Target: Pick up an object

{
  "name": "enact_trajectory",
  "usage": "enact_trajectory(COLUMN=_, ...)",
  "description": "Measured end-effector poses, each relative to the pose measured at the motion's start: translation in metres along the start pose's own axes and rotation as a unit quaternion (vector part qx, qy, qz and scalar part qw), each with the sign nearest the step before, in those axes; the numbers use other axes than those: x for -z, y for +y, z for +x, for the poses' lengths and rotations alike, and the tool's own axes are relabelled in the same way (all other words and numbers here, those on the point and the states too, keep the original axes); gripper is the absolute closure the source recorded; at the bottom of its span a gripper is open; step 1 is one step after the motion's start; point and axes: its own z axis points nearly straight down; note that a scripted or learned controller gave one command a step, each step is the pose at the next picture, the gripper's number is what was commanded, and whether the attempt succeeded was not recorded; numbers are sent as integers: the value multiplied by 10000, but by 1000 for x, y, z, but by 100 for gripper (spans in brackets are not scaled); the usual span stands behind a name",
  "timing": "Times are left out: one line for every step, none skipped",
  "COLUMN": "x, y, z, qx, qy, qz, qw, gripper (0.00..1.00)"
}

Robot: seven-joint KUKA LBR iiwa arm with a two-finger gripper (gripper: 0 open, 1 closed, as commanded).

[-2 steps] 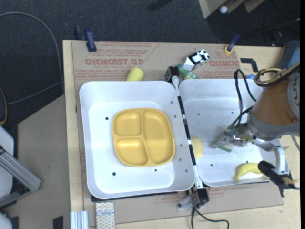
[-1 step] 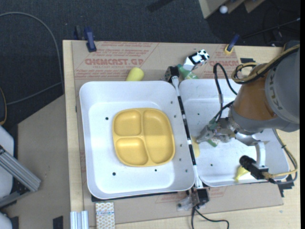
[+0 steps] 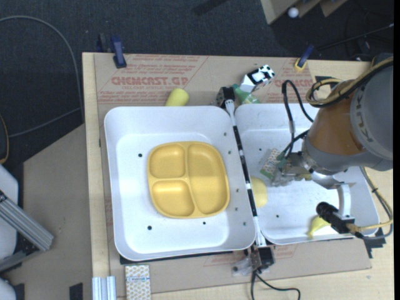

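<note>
Nearest the camera, in the front right corner of the right bin [image 3: 284,222], lies a small yellow wedge [image 3: 315,226]. It looks smooth and is partly hidden, and its narrow end points towards the bin's front rim. A little further back a rounded, pale yellow lump [image 3: 259,194] rests against the wall that divides the two bins; it has no clear long axis.

The left bin [image 3: 125,167], a shallow white tray with rounded corners, holds a glossy yellow plate [image 3: 187,179]. The plate is a soft-cornered square moulded into three compartments and sits turned slightly askew in the tray.

Beyond the lump, the gripper [image 3: 281,170] is low over the right bin's floor, carried by the grey arm [image 3: 350,136] with its orange band. Whether the gripper is apart or together cannot be told. Just beside it, on the far-left side, lies a small flat speckled piece [image 3: 270,160], pale and tilted, its long axis running from near left to far right.

Farthest off, on the brown printed bench [image 3: 94,199], a stubby yellow cylinder [image 3: 177,97] lies close to the left bin's rear rim, its long axis running left to right.
</note>
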Motion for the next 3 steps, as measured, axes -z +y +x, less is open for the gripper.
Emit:
enact_trajectory(x=0, y=0, z=0, qx=-1, qy=1, qz=1, qw=10000, gripper=0)
enact_trajectory(x=-10, y=63, z=-14, qx=9, qy=4, qz=11, qw=10000, gripper=0)
enact_trajectory(x=0, y=64, z=-14, qx=12, qy=-3, qz=0, qw=10000, gripper=100)
